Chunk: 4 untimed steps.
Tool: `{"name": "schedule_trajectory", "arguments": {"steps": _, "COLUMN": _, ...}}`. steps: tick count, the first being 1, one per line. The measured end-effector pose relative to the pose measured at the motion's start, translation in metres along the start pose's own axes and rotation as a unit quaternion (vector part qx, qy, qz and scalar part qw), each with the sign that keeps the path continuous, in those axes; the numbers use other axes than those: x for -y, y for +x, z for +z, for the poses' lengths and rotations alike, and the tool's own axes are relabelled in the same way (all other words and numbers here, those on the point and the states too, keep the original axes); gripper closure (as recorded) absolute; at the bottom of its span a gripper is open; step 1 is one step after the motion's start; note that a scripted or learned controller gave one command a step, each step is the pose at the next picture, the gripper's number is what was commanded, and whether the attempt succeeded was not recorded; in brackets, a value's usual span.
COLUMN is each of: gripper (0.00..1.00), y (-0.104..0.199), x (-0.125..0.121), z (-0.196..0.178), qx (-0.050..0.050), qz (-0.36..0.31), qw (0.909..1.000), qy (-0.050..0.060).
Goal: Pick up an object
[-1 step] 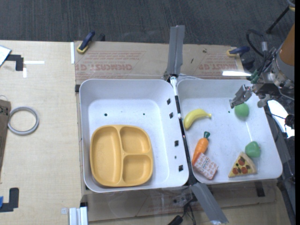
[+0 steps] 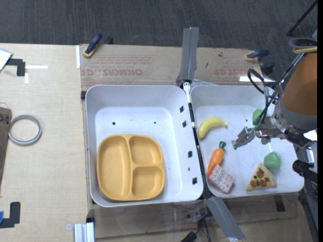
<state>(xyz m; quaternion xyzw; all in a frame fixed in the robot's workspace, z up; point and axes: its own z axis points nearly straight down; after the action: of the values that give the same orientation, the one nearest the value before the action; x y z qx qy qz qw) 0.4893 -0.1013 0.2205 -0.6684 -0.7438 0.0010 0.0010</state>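
Hovering pincer point(image 2: 242, 138) beside a curved yellow banana point(image 2: 211, 126).

Red print runs upside down along the cardboard sheet point(image 2: 151, 64) lying well beyond the jaws on the far side of the bins, reading roughly "CHEMCMS" with a smaller line under it too blurred to make out, and no other lettering is legible
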Motion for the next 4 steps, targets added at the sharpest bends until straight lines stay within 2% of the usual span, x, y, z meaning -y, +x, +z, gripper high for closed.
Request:
{"name": "schedule_trajectory", "arguments": {"steps": 1, "gripper": 1.00, "y": -0.001, "x": -0.001, "z": -0.009, "qx": 0.000, "qz": 0.001, "qw": 1.0000, "qy": 0.000}}
{"name": "schedule_trajectory", "arguments": {"steps": 2, "gripper": 1.00, "y": 0.100, "x": -0.013, "z": -0.023, "qx": 0.001, "qz": 0.061, "qw": 0.9981, "qy": -0.001}}
{"name": "schedule_trajectory", "arguments": {"steps": 3, "gripper": 1.00, "y": 0.138, "x": -0.003, "z": -0.047, "qx": 0.001, "qz": 0.087, "qw": 0.9962, "qy": 0.000}}
{"name": "schedule_trajectory", "arguments": {"steps": 4, "gripper": 1.00, "y": 0.105, "x": -0.067, "z": -0.077, "qx": 0.001, "qz": 0.058, "qw": 0.9983, "qy": 0.000}}
